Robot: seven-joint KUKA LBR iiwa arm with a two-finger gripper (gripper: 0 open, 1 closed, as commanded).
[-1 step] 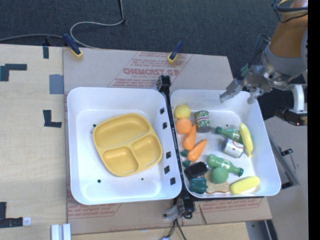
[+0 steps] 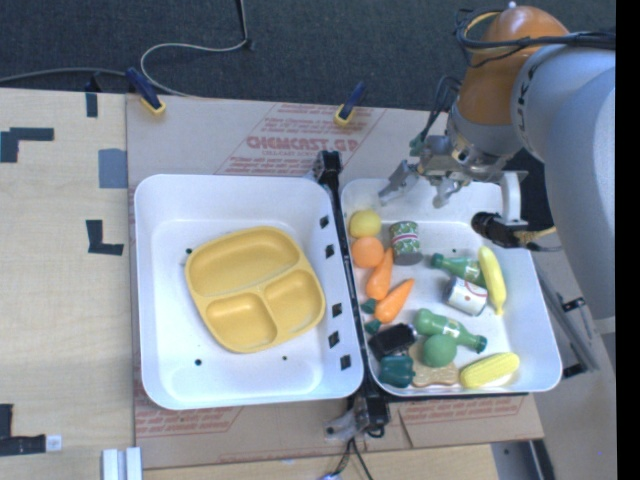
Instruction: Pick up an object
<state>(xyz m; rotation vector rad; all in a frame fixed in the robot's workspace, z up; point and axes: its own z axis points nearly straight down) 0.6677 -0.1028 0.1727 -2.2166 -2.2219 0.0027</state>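
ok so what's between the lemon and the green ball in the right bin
In the camera view, between the lemon and the green ball lie an orange and two carrots, running down the bin's left side.

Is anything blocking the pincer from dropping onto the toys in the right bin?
Nothing visible does. The pincer hovers over the right bin's far edge, with bare white floor beneath it; the small can and lemon lie nearest, uncovered.

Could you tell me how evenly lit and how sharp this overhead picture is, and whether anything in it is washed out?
Camera view: light is soft and even, with faint shadows beside the yellow tray; the white bins look bright, near washed out at the rims; the gripper is slightly soft, the toys in the right bin reasonably sharp; the dark floor at the top is dim.
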